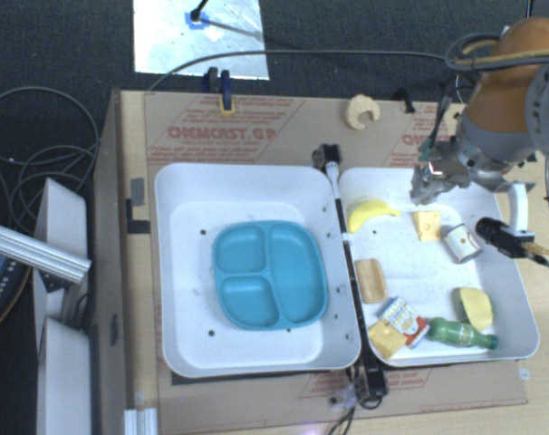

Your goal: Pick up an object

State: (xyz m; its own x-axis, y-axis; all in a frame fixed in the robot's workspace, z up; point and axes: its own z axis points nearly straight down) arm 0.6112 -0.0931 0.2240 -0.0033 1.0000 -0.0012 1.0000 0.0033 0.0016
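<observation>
You're looking down on the desk [256,120] with its two white bins side by side. The left bin [179,243] carries a blue divided plate [268,275] near its middle. The right bin [519,306] holds the pickable things: a banana [370,213] near its far left corner, a holed cheese wedge [427,225] just right of it, a small white can [459,242] beside the cheese, a tan bread slice [371,280] along the left wall, a small printed carton [400,315] and a yellow wedge [385,338] at the near left corner, a green bottle [459,334] lying on its side along the near wall, and a yellow-green fruit slice [476,307] just above the bottle. The gripper [427,187] hangs over the far edge of the right bin, just above the cheese wedge; you cannot tell from here how it is set, and nothing shows in its grasp. A beige croissant-like piece [362,111] lies on the desk beyond the bins.
</observation>
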